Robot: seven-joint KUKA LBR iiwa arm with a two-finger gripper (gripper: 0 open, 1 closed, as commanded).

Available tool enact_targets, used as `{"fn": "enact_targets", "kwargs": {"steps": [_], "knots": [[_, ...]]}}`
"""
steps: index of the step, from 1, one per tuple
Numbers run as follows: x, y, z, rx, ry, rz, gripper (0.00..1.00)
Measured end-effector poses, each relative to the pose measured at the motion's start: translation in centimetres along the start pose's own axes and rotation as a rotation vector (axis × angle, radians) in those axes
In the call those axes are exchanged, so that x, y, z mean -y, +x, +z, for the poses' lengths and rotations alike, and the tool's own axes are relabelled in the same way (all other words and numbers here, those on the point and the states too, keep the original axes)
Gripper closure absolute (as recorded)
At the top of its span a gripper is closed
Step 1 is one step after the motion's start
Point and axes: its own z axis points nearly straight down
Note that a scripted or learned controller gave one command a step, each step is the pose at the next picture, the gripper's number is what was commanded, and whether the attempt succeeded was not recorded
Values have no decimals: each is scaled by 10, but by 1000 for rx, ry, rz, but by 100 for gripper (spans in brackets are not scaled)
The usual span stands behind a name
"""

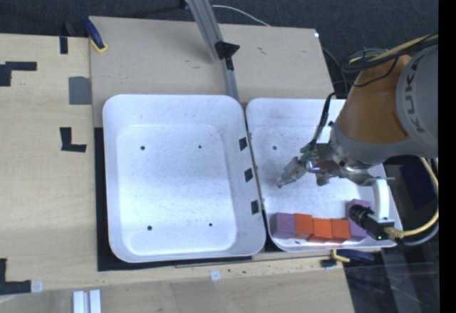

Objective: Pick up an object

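Found the blocks in the right bin (pixel 285 112), packed in a row against its near wall: a purple block (pixel 284 224) at the left end, a red block (pixel 304 224) touching it, then orange blocks (pixel 331 229) running on toward the right corner, with another purple piece (pixel 359 209) just behind that end, partly hidden by the arm (pixel 370 119). Saw the gripper (pixel 289 175) hanging over bare bin floor, left of the wrist and short of the row, with nothing in it; could not tell whether apart or together at this slant. Judged the blocks to be small, light and stiff, probably wood or hard plastic, with flat faces and square edges, so unlikely to crush or bend, though smooth enough to slip from a loose or crooked pinch. Reckoned the crowding to be the real trouble: sides pressed against neighbours, near faces hard against the bin wall, little room to get down between them. Picked the purple block at the left end as the best bet, with its left side open and its far face clear. Advised taking it across its two free opposite faces if any could be reached, squarely and low on the body, coming straight down, well clear of the red neighbour and the wall. Noted the left bin (pixel 178 183) beside it on the counter (pixel 178 55).
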Motion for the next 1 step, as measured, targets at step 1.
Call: {"fn": "enact_targets", "kwargs": {"steps": [1], "knots": [[-81,-17,100,2,-10,-5,0]]}}
